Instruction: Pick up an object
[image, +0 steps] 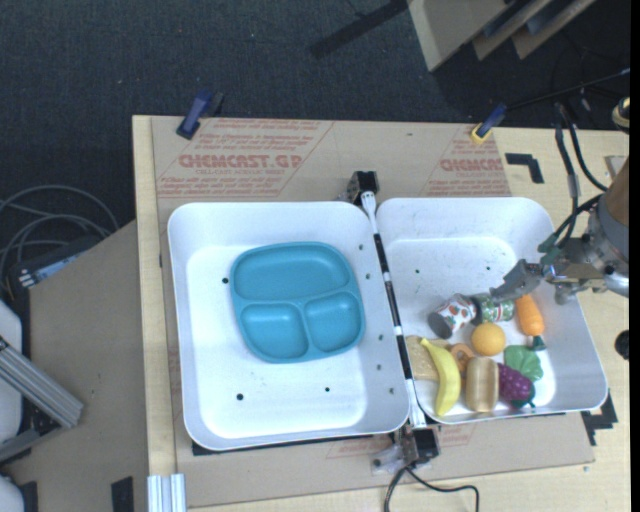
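The counter (250, 160) carries two white bins. In the right bin (450, 230), the fingers (520, 280) hang above the toy food; their state I cannot tell. Just beside them lies the carrot (530, 316), near the orange (488, 339) and banana (444, 372).

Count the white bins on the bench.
2. The left bin holds a blue tray; the right bin, beside it, holds the toy food.

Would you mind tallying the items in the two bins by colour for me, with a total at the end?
Blue: 1, the divided tray
Yellow: 1, the banana
Orange: 2, the round orange and the carrot
Purple: 1, the grapes
Green: 1, the leafy piece
Tan: 1, the bread roll
Grey and white: 1, the small can
Total: 8
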